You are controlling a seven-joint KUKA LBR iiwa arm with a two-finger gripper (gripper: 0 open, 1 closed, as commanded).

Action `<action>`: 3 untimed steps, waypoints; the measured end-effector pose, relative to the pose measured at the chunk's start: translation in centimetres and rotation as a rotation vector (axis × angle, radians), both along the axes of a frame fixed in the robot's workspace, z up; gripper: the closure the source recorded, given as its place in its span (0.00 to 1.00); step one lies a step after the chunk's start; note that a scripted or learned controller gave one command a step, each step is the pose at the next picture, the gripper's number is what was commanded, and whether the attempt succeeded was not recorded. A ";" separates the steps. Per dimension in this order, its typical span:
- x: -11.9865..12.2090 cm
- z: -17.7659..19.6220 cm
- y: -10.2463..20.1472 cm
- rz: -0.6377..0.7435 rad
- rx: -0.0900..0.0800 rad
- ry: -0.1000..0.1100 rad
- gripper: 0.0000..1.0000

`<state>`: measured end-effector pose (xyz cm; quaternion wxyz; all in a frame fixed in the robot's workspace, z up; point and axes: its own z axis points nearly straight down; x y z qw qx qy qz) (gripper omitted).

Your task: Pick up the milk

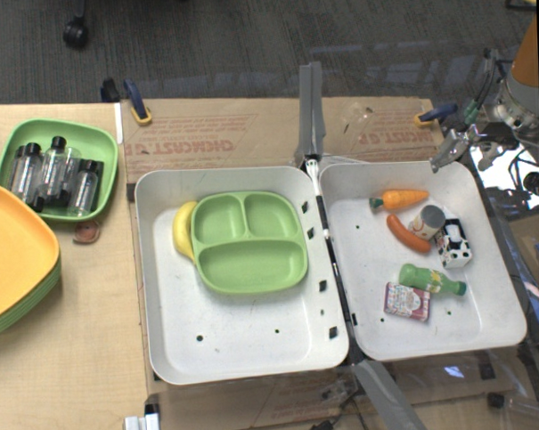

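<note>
For the milk (455,246), a small cow-patched carton, look to the right side of the right bin (497,329): pressed against a grey cup (430,219) on its upper left, near an orange sausage (407,234), below a carrot (401,198), above a green bottle (431,280) and a pink packet (406,302). Crowded on the left, so likely best approached from its freer right side. Beyond, over the bin's far right corner, the gripper (467,146), jaws apart and holding nothing, not yet above the carton

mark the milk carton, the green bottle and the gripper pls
small black-and-white cow-patterned milk carton (455,247), camera view, on its spotted side
green plastic bottle lying flat (430,279), camera view, on its body
metal two-finger gripper (463,142), camera view, between its fingertips
</note>
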<state>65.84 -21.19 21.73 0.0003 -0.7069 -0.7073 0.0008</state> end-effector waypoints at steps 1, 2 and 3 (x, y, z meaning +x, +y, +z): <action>0.0 0.9 0.0 0.004 -0.002 0.000 1.00; -4.5 -0.9 6.9 0.059 0.000 0.001 1.00; -3.3 -2.7 13.9 0.130 0.000 0.001 1.00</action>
